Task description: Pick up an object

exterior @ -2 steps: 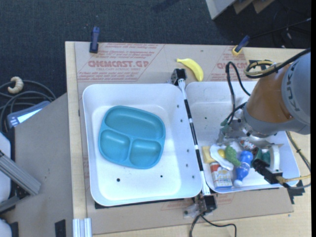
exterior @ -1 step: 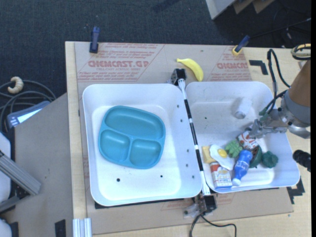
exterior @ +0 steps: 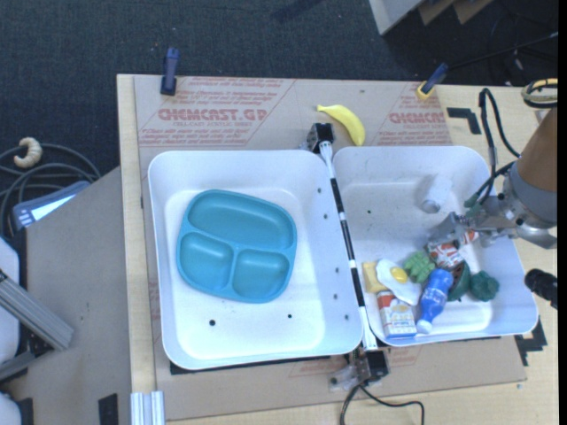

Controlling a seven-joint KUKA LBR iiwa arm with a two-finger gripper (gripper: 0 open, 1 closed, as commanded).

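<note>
Nearest the camera, at the bench's front edge, a cable and a small clamp [exterior: 365,367] sit just below the seam where the two white bins meet. Bare brown board [exterior: 221,118] printed with red lettering forms the bench top, and dark carpet [exterior: 80,42] spreads behind it and to its left. Far left on the floor lie coiled black cables [exterior: 40,171] and a grey metal bar [exterior: 35,308], partly cut off by the picture's edge.

Left bin [exterior: 168,326] holds a blue divided plate [exterior: 236,245] with three compartments, lying flat near its middle. Behind the bins, a blue clip [exterior: 169,69] stands at the board's back left and a yellow banana [exterior: 344,121] rests on the board just behind the seam, beside a small black fitting.

Right bin [exterior: 399,171] carries a huddle of small things in its front right part: a red-capped tube [exterior: 395,317] near the front wall, a blue bottle [exterior: 434,297] leaning against it, a fried-egg toy [exterior: 396,275], green leafy pieces [exterior: 418,263] and a dark green lump [exterior: 483,285]. They overlap, so their outlines are hard to separate.

Gripper [exterior: 456,235] reaches in from the right, low over the back of this pile, touching or just above a red-and-white item [exterior: 450,255]. Its fingers blur into the clutter and I cannot tell whether they are spread or pressed together, nor whether anything sits between them. Grey arm [exterior: 532,211] is cut off at the right edge.
</note>
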